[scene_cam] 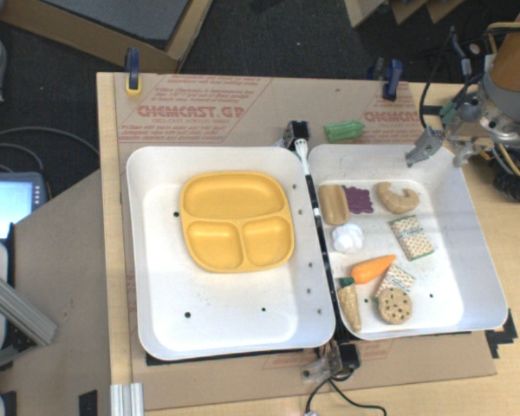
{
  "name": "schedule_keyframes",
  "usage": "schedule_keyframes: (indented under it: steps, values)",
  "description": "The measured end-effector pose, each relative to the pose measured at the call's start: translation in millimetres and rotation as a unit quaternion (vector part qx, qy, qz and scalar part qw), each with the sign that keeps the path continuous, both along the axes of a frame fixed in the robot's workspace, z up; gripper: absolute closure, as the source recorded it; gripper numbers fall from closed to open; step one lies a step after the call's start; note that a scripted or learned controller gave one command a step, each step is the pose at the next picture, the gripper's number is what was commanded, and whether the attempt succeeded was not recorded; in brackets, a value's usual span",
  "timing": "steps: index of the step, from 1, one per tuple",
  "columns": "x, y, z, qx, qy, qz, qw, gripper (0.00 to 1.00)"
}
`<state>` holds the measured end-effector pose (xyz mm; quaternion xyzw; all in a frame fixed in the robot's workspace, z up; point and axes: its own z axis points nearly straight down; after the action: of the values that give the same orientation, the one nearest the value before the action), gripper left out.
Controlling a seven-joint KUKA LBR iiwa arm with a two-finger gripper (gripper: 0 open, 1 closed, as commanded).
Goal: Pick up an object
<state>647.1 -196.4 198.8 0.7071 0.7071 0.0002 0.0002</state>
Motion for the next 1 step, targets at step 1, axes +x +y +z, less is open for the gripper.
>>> schedule_keyframes:
  steps: [1]
  values:
    - [-28.2,9.7,-121.5,0.0018,0.005,0.000,1.0000,0.00]
